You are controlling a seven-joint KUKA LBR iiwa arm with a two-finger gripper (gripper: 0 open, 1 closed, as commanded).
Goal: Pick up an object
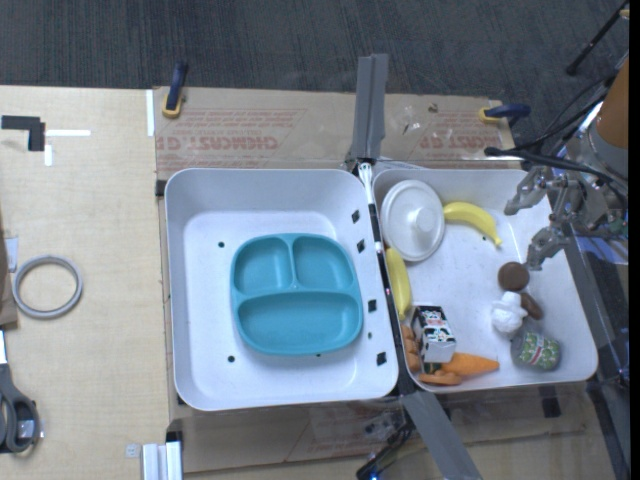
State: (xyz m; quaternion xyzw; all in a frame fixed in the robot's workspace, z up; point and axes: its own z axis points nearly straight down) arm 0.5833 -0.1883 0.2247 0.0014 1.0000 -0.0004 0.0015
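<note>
My gripper (pixel 528 228) hangs over the right edge of the right bin (pixel 470 268), open, with nothing between its fingers. Just below it lies a brown lump (pixel 512 274), with a white lump (pixel 508 314) and a green pouch (pixel 536 351) further toward the front. A yellow banana (pixel 472 219) lies left of the gripper beside an upturned white bowl (pixel 414 219). A second banana (pixel 399 282) lies along the bin's left wall. At the front are a small black-and-white box (pixel 433 334) and an orange carrot (pixel 462 366).
The left bin (pixel 190 298) holds a blue divided plate (pixel 297 294). A grey divider bar (pixel 370 108) runs between the bins at the back. On the bench at far left lie a tape ring (pixel 44 286) and scissors (pixel 18 418). Cables hang at the upper right.
</note>
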